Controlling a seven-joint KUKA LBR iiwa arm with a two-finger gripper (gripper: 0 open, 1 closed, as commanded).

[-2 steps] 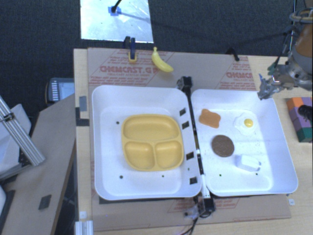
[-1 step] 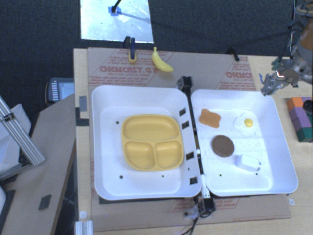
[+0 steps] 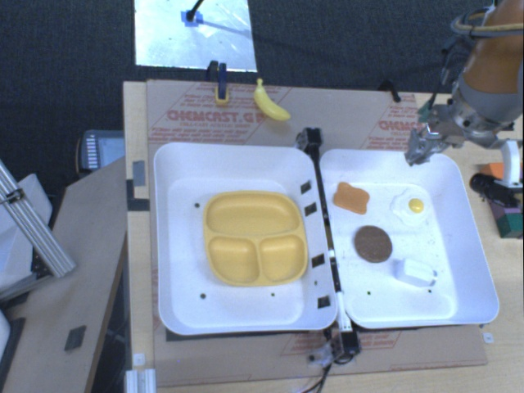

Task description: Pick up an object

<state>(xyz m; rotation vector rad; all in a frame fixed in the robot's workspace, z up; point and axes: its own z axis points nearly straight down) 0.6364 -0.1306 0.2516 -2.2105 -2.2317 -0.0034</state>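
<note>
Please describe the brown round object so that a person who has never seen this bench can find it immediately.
Look at the right white bin, the one nearer the arm. Near its middle lies a flat brown disc, below the orange piece and to the left of the fried egg and the white block. It is the only dark, round thing in that bin.

A dark, finely textured floor (image 3: 368, 23) or carpet lies behind the light wooden surface (image 3: 106, 219). On it rests a shiny silver sheet (image 3: 195, 24) catching bright glare. Brown cardboard (image 3: 344, 109) printed with red lettering covers the surface. At the left edge stand a slanted aluminium rail (image 3: 33, 228) and what may be a small grey device (image 3: 100, 150).
</note>
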